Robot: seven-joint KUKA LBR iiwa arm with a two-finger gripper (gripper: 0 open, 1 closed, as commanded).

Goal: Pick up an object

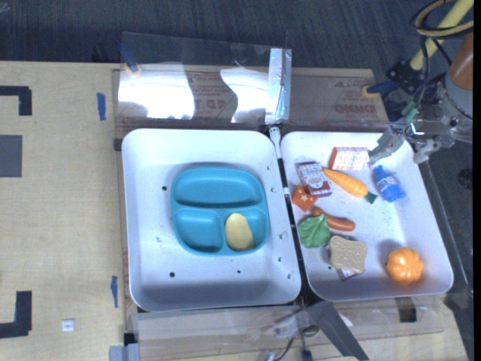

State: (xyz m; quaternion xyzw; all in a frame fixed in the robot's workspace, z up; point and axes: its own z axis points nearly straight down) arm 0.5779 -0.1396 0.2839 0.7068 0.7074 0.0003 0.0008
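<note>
The wooden bench [52, 224] spreads pale under me, dark carpet beyond it, and it carries 2 white bins. I use the right bin [432, 235] as my landmark. Left of it, touching along the shared rim, the left bin [143, 201] holds a blue divided tray [197, 201] with a yellow potato [239, 232] in 1 compartment. My gripper [403, 143] hovers above the landmark's upper right corner, fingers spread apart, nothing between them. Inside the landmark, the carrot [349, 182] lies near the upper middle, long axis slanting, tip down-right. The pumpkin [404, 265] sits lower right; the blue bottle [388, 184] lies just right of the carrot.
</note>
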